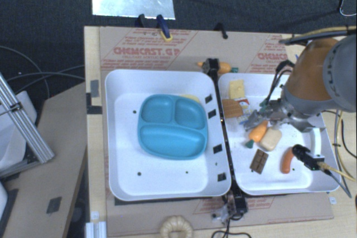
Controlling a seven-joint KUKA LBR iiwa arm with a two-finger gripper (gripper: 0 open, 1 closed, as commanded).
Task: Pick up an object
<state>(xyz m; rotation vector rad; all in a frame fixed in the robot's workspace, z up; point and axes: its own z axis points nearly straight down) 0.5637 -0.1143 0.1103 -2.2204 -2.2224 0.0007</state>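
Gripper status: lowered into my right bin, just above the carrot; whether it is open or closed I cannot tell, and nothing is visibly held. My judgement: the pick is not complete. Left bin: one blue divided plate. Right bin: cheese wedge, carrot, beige block, chocolate bar, sausage, all resting on the floor.
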